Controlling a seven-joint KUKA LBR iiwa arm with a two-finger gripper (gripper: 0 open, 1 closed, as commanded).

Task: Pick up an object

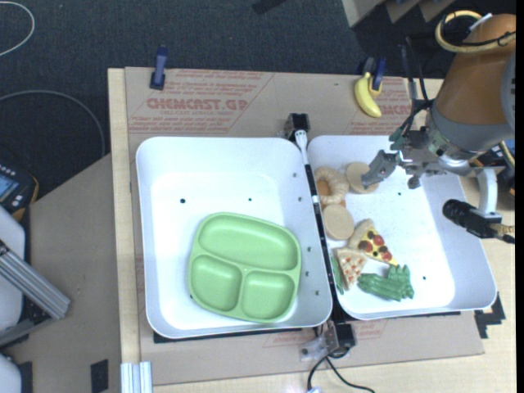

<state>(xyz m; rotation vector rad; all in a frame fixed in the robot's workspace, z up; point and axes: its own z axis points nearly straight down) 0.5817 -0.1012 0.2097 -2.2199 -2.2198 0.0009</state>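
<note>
My gripper (395, 172) hangs over the back part of the right bin (458, 260), open, with nothing between its fingers. Its left finger (377, 169) is just right of a round tan cookie (356, 174). Toy food lies along the bin's left side: a pale bread piece (331, 187), a tan disc (337, 220), two pizza slices (373, 242) (351, 264) and a green bean bunch (390, 284) near the front.
The left bin (164, 187) holds a green divided plate (244, 266). A yellow banana (368, 97) lies on the bench behind the right bin, beside a blue clamp (377, 70). Another blue clamp (158, 67) sits at the back left. A black fitting (471, 216) overhangs the right bin's edge.
</note>
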